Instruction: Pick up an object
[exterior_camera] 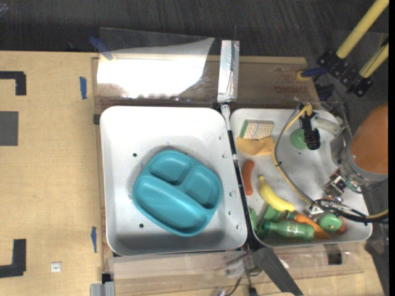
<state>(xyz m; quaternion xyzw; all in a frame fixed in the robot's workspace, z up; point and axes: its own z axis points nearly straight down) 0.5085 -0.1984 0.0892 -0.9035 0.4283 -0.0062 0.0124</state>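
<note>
Two white bins sit side by side on the table (43, 165). The left bin (117, 165) holds one thing, a teal plate (176, 193) with three compartments, lying at a tilt near the bin's middle. Everything there is to pick up lies in the right bin (321, 165). A checked cracker (258, 129) sits at its upper left, with a yellow wedge (254, 145) just below and touching it. Farther down the left wall lies a red-orange sausage (247, 176), set upright in the frame. A banana (274, 197) slants down to the right beside it. Along the bottom wall a green bottle (285, 229) lies on its side, and a carrot (308, 222) lies just to its right. Past the carrot sits a small green fruit (331, 222). A pale green disc (296, 140) rests near the top of the bin. The arm (373, 140) comes in from the right edge of the frame. Its gripper (325, 207) hangs low in the lower right corner of the right bin, just above the carrot and the green fruit. From here I cannot tell whether it is spread or closed, nor whether it touches either of them.
</note>
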